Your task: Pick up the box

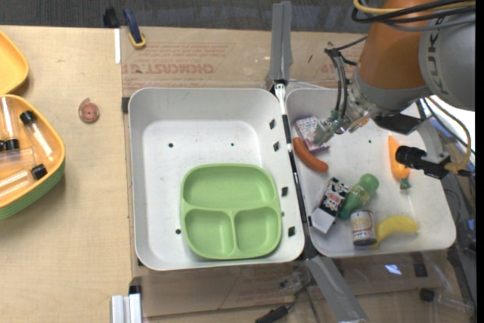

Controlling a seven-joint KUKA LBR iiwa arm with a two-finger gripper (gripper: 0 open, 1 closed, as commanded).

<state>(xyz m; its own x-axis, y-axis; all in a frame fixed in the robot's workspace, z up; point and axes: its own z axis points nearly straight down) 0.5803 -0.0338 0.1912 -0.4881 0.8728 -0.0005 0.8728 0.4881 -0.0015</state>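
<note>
A small black-and-white box (330,203) lies tilted in the right bin (435,197), near its front left corner. A flatter pinkish packet (307,125) lies at the bin's back left. My gripper (334,127) hangs low over the back left of this bin, right beside the pinkish packet's right edge and well behind the black-and-white box. Nothing shows held in it. The arm's orange band (393,38) rises behind it.
In the right bin lie a red sausage (311,156), a green bottle (360,194), a small can (363,228), a banana (398,227) and a carrot (398,159). The left bin (151,163) holds a green divided plate (231,212). Yellow trays (26,155) sit far left.
</note>
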